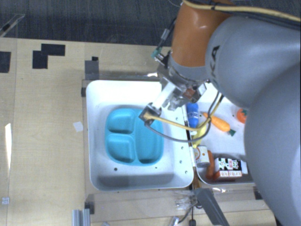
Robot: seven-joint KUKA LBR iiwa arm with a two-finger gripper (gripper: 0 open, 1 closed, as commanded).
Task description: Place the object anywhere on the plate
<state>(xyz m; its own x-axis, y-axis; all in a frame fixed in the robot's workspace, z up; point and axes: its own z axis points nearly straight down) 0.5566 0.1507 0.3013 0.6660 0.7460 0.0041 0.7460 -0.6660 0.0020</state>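
A blue plate (pixel 134 140) with three compartments lies in the left white bin (pixel 101 173), and nothing rests on it. My gripper (pixel 187 97) hangs over the divide between the two bins, just past the plate's right rim. Directly below it, at the left edge of the right bin, is a blue cylindrical object (pixel 192 112). The wrist hides the object's top, so whether it is held cannot be made out.
In the right bin (pixel 233 179) lie an orange carrot (pixel 220 123), a small orange piece (pixel 241 116) by the arm, a small pale box (pixel 202 154) and a dark labelled packet (pixel 226 166). The big grey arm covers most of that bin.
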